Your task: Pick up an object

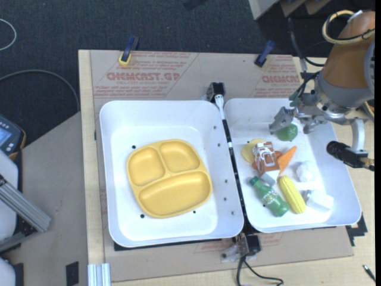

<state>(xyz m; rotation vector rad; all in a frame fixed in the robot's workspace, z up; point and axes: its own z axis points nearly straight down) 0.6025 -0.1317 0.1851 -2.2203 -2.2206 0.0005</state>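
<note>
Roughly, left to right, we see:
writing: board (pixel 143 76) reads "CHEMCAST GP", red print.
left bin (pixel 113 159): yellow divided tray (pixel 169 177).
green object (pixel 287 132): right bin (pixel 345 189), back area; we judge it light, smooth, possibly slippery; grip across its middle.
gripper (pixel 290 119): directly over it; finger spread unreadable, so hold unconfirmed.

Even bright overhead light, soft shadows, slightly soft focus.
</note>
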